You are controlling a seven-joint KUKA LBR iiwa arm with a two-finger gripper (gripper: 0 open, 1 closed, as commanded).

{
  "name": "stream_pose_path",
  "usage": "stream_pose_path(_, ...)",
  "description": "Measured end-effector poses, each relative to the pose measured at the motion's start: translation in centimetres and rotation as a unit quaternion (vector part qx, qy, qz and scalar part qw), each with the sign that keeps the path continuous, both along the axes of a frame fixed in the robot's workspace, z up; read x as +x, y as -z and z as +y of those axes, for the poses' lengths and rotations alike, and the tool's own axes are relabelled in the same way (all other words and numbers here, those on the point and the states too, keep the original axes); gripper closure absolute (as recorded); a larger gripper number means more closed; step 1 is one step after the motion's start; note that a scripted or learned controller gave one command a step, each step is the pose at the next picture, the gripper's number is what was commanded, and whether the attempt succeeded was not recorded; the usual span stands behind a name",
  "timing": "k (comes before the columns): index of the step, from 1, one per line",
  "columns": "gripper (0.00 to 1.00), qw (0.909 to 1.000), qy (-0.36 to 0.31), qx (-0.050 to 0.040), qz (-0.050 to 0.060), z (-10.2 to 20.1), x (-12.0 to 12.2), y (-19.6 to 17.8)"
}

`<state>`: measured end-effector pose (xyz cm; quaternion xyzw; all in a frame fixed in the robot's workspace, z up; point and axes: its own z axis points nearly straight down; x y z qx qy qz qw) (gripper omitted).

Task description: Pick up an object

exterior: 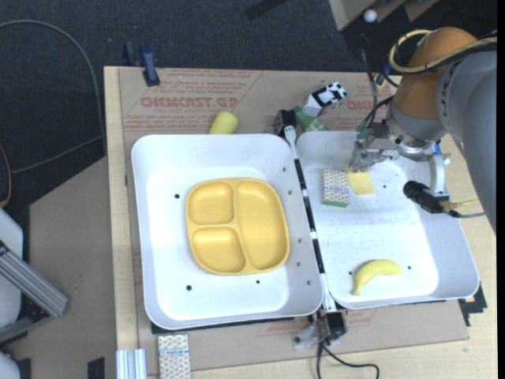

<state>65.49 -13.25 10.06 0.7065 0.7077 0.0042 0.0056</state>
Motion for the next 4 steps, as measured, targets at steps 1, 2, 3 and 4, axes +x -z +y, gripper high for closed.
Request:
stream_pose_path(1,0.0,1.0,0.0,0.0,0.0,0.0,0.0,0.0)
stream_pose_path(2,0.0,1.0,0.001,-0.001,0.002,1.9,-1.1,1.1)
stream_pose_path(3,0.0,1.0,0.0,0.0006,0.003,0.9,1.4,1.1)
stream_pose_path(4,0.0,1.0,0.001,-0.0002,0.001,2.1,-0.5,1.1)
